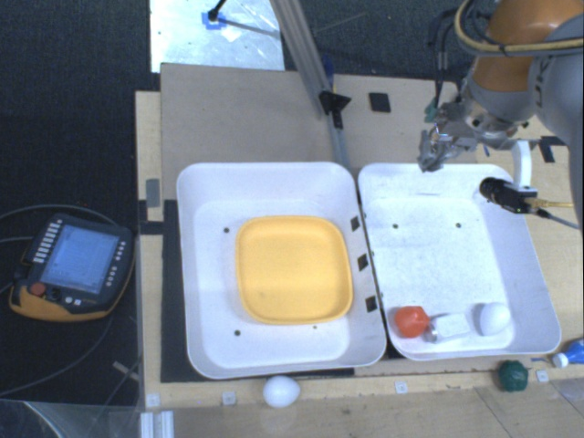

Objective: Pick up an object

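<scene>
- The grey arm (538, 53) with its orange band reaches in from the right; its gripper (432, 156) hangs over the far rim of the right bin (456, 235), nothing between the jaws, and whether they are released or clenched cannot be told.
- An orange-red object (410, 320), a small white piece (449, 327) and a white ball (493, 318) lie in a row along that bin's near edge.
- The left bin (205, 245) holds a yellow square plate (294, 268).
- A white egg-shaped object (281, 391) and a dark green ball (512, 375) rest on the desk (246, 108), outside the bins.
</scene>
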Available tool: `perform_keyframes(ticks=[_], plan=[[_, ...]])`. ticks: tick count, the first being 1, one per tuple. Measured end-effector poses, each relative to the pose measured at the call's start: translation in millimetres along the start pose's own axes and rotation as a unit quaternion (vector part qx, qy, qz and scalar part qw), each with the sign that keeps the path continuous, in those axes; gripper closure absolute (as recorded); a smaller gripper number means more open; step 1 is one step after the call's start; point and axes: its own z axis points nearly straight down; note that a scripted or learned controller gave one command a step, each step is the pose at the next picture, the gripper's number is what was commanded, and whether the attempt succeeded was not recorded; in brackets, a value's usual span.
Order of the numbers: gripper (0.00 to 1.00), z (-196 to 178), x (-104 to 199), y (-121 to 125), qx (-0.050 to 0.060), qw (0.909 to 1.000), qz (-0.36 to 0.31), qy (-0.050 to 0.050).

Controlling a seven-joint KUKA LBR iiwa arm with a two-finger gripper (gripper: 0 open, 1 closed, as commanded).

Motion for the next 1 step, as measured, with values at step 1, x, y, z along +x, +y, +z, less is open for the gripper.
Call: perform_keyframes(ticks=[1], plan=[[1.00,8.2,45.9,-16.9,0.001,1.0000,0.000,0.000]])
